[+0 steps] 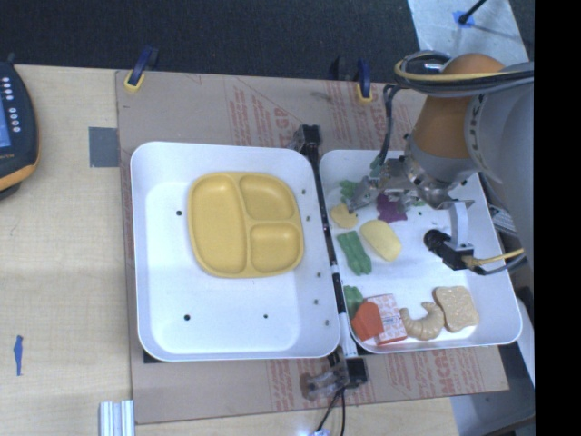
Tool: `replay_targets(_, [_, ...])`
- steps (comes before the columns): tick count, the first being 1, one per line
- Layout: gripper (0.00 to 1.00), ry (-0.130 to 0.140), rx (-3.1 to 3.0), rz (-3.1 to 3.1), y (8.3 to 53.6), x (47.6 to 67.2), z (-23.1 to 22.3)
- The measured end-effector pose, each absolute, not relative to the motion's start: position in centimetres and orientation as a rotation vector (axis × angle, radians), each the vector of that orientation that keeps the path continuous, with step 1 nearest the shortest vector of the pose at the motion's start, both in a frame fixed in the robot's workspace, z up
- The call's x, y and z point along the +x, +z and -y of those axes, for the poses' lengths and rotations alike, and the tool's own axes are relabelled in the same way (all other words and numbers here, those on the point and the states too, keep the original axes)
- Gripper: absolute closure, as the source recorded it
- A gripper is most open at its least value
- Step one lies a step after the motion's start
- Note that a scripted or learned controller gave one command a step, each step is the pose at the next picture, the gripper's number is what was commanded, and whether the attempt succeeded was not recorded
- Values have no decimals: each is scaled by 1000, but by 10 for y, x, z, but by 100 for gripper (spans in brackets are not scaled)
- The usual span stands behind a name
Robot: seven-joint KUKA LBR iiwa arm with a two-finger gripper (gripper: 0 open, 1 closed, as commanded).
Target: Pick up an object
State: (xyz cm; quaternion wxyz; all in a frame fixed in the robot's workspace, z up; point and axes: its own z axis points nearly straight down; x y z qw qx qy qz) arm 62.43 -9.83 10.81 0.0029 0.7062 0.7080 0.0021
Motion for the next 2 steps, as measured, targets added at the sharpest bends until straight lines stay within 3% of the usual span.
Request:
replay_targets(1, [0, 0, 2214, -2227, 102, 658, 118])
replay_targets(2, [100, -5, 2211, -2233, 113, 657, 118])
